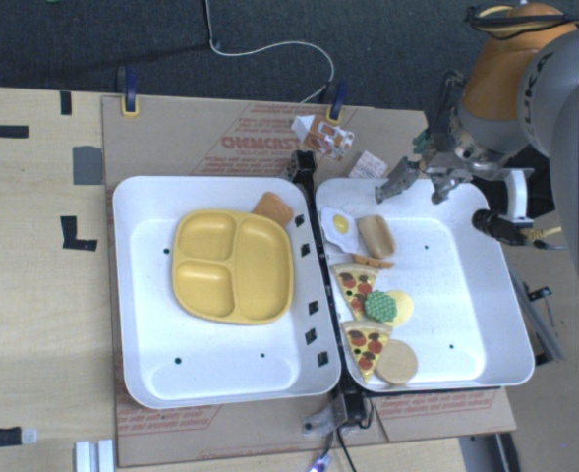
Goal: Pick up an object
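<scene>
Hovering over the far edge of the right shallow white bin [466, 357], the two-finger tool [419, 183] on the grey arm with the orange band [510, 77] has its fingers spread apart, one dark fingertip pointing left toward the bin's far left corner and the other hanging nearer the arm, and nothing sits between them. By that reading the task is at its start: no object has been lifted, and every candidate lies in place. The toy foods are gathered along the left side of the right bin: a white fried egg with a yellow yolk [339, 226] at the far end, a tan bread roll [376, 235] just beside it, a thin orange strip [372, 260] nearer, then a pizza slice with red toppings [355, 285], a green broccoli-like piece [379, 307] resting on a pale yellow round piece [399, 306], a second pizza slice [366, 345] and a beige round cookie [398, 363] at the near end. The left white bin [142, 357] carries a yellow divided plastic plate [233, 266], with a small brown bread-like piece [273, 207] at its far right rim. What appears to remain is the whole of the job: choosing an item, most likely the roll or the egg since they lie closest to the tool, descending, closing on it and raising it clear of the bin on the worktop [33, 293].
</scene>
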Motion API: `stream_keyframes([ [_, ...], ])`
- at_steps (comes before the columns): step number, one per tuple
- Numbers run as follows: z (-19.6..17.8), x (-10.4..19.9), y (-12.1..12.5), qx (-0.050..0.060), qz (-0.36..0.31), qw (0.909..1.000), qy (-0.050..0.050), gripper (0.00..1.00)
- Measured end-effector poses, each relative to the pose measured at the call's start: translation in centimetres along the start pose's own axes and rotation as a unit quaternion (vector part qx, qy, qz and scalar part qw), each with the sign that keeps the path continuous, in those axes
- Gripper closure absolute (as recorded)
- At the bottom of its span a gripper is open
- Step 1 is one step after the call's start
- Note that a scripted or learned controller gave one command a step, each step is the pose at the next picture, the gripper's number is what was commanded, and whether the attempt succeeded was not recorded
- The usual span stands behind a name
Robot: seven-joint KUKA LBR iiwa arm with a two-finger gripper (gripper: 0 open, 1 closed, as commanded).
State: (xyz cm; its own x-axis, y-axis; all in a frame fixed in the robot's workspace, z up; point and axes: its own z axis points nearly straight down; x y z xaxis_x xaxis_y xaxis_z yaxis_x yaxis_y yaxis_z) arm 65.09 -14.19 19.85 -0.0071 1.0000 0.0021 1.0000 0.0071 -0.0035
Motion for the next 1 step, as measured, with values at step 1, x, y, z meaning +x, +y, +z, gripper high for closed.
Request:
stream_keyframes([
  [1, 9.97, -0.73, -2.00, 0.005, 0.003, 1.0000, 0.000, 0.00],
])
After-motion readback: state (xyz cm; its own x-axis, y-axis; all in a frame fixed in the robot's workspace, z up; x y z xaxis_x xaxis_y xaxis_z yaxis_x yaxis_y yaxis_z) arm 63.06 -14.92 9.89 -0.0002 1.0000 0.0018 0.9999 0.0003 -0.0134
